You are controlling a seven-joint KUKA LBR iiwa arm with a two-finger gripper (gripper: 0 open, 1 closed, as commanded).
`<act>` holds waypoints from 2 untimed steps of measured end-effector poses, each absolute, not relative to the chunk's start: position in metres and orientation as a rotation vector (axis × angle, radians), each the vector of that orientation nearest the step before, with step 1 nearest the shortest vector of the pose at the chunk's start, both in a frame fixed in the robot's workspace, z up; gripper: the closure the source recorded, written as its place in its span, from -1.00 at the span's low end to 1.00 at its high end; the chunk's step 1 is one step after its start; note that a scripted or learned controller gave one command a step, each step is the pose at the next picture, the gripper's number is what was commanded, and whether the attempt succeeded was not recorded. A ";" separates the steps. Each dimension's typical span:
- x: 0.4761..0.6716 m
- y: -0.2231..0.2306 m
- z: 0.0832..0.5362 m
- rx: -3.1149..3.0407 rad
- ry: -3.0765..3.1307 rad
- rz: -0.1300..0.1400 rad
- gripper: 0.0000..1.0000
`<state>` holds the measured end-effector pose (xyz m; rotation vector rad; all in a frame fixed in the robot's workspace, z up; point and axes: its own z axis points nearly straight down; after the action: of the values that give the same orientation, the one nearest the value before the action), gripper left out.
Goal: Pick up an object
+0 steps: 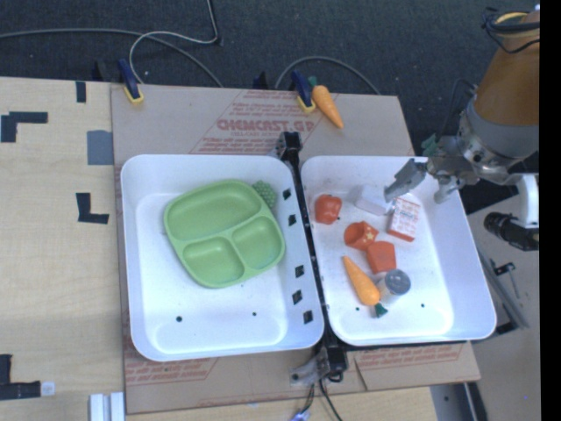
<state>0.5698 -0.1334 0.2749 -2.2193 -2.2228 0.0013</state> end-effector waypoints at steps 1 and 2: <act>0.569 -0.099 0.102 -2.217 -2.219 0.004 -1.00; 0.519 -0.102 0.086 -2.222 -2.225 -0.003 -1.00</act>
<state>0.5187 -0.1021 0.0864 -2.2221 -2.2246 -0.0033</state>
